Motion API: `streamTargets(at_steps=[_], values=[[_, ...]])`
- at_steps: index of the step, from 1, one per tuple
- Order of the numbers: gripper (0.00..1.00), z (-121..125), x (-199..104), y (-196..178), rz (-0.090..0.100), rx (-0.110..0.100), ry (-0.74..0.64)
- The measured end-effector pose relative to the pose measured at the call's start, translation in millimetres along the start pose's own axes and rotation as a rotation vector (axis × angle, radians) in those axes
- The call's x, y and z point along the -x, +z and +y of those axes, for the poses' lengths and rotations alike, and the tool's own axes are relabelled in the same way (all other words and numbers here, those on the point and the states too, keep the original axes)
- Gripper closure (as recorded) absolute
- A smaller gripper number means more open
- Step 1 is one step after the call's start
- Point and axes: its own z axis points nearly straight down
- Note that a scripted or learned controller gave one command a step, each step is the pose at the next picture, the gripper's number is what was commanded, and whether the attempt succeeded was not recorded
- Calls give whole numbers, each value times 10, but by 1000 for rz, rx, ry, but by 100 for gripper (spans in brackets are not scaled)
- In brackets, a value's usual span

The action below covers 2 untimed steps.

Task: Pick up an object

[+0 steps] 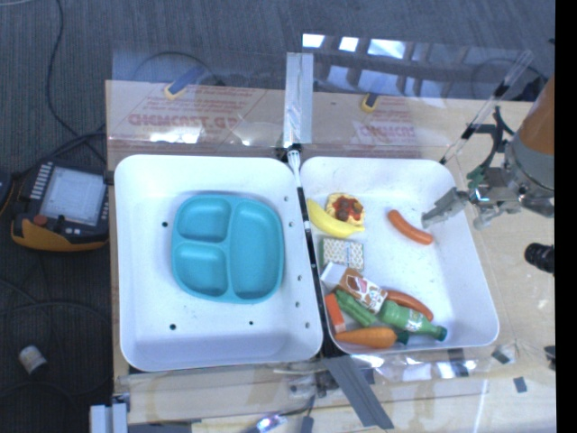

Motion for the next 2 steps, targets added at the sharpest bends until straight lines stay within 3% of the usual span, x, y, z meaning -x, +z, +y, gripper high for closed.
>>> streamTargets(at_steps=[1, 2], values=[[0, 577, -72, 498, -3, 0, -62], [0, 822, 140, 1439, 4, 8, -60]])
